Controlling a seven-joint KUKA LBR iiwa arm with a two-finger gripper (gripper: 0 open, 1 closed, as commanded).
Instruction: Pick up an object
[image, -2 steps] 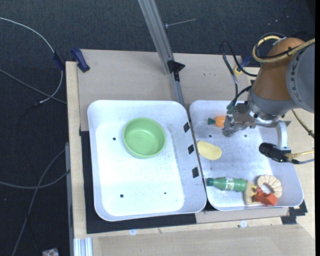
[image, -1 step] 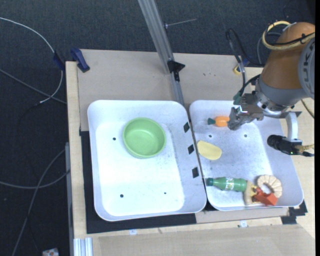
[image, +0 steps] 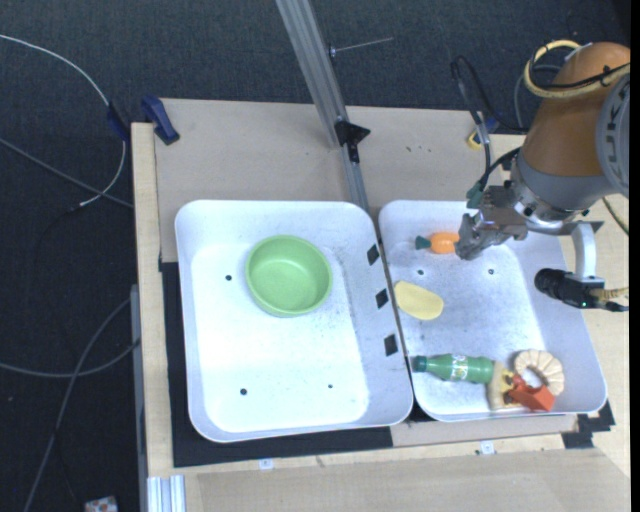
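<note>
Overhead, the gripper (image: 474, 240) sits low at the far end of the right bin (image: 560, 330), tips touching or just beside a small orange carrot (image: 438, 242); finger state cannot be told from this angle. Same bin: yellow piece (image: 419, 300) mid-left, green bottle (image: 455, 368) lying near the front, shrimp toy (image: 538, 371) beside it. Left bin (image: 210, 400) bears a green bowl (image: 289, 275).

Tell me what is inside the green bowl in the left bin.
The green bowl in the left bin shows only its own green inside, with nothing lying in it. The bin floor beneath it is covered.
</note>
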